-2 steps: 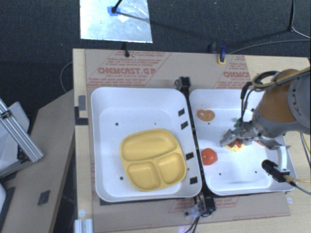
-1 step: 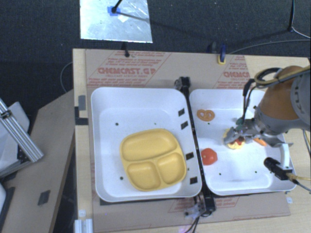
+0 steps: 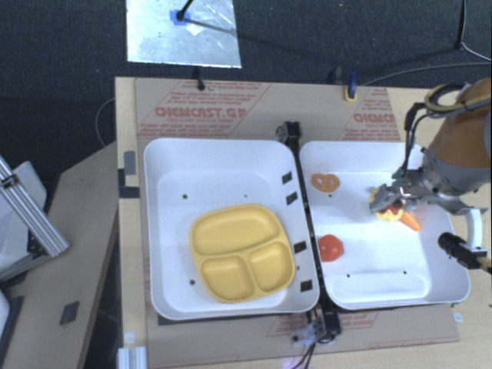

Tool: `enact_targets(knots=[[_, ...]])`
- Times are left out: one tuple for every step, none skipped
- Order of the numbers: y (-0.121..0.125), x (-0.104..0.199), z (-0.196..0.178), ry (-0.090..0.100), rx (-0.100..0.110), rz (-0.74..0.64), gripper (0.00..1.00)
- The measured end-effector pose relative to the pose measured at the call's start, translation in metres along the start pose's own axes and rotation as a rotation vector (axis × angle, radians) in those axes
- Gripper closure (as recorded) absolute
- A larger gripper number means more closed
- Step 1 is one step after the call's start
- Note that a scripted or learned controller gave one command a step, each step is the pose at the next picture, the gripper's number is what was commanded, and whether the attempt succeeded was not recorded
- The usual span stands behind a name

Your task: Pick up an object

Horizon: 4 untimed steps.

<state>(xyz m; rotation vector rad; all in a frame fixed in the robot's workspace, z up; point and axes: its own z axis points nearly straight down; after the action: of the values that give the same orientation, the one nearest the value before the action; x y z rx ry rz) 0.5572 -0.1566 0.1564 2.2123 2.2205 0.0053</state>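
My gripper [image 3: 387, 199] is low in the right bin [image 3: 384, 283], near its right side, on the end of the grey arm with the orange band [image 3: 466, 133]. Directly under and beside it lie a small yellow item [image 3: 390, 213] and an orange carrot-like piece [image 3: 413, 222]; the gripper touches or overlaps the yellow one and partly hides it. An orange pretzel shape [image 3: 325, 181] lies to the left of the gripper. A round red object [image 3: 330, 247] rests at the bin's lower left.
The left bin [image 3: 177, 167] holds a yellow divided plate [image 3: 242, 250]. A black divider [image 3: 301, 206] runs between the bins. Cables loop over the arm at the right. A shiny metal sheet [image 3: 182, 21] lies beyond the bench.
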Motion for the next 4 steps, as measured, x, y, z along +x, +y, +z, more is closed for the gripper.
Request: enact_targets(knots=[[0.008, 0.002, -0.046, 0.001, 0.001, -0.001, 1.00], [0.004, 0.004, -0.107, 0.001, -0.001, -0.002, 1.00], [0.001, 0.057, -0.112, 0.005, 0.005, -0.007, 1.00], [-0.008, 0.110, -0.106, 0.005, 0.007, -0.007, 1.00]])
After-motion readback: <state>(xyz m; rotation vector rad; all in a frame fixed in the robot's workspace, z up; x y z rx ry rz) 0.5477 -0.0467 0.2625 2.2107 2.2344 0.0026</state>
